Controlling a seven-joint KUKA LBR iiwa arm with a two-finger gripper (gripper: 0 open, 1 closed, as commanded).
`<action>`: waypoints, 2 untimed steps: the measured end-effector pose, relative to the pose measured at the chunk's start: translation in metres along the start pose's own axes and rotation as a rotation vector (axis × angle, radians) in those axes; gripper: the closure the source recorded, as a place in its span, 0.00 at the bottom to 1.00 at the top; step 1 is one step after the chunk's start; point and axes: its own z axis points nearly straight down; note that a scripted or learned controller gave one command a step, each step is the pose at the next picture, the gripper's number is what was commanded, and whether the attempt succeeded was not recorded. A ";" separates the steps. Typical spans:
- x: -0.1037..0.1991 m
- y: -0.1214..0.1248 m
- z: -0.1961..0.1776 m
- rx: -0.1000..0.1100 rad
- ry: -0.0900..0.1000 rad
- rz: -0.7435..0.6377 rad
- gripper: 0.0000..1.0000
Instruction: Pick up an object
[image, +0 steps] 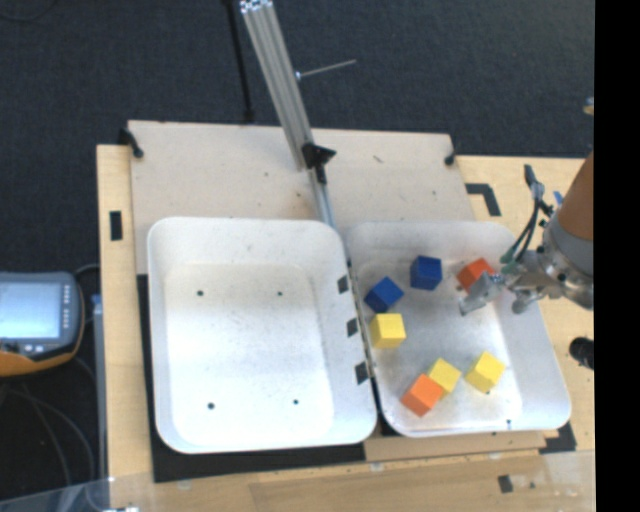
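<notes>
Camera view looks down at a slant on a pale wooden worktop (120, 300) bearing two shallow white bins side by side. Left bin (250, 330) shows a speckled floor with a few dark dots. Right bin (530, 400) holds all the blocks. A slanted aluminium rail (283, 85) runs from the top of the frame down to the gap between the bins. At the far left edge sits a small grey device with a screen (35, 312).

The grey arm (575, 235) enters from the right, and its gripper (495, 290) hangs low over the upper right part of the right bin. Whether the fingers are spread or closed cannot be told at this size.

Just beside the gripper, at its upper left, lies a red-orange block (473, 271), seemingly touching it. Two blue blocks sit near the bin's upper left, one (427, 272) higher, the other (383, 294) lower and leftward. A yellow block (388, 329) rests just below the lower blue one. Toward the front, an orange block (422, 394) touches a yellow block (444, 375), and another yellow block (486, 371) lies near them to the right.
</notes>
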 end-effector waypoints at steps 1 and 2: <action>-0.009 -0.021 -0.081 -0.008 -0.004 0.000 0.00; -0.019 0.022 -0.191 -0.010 -0.005 -0.008 0.00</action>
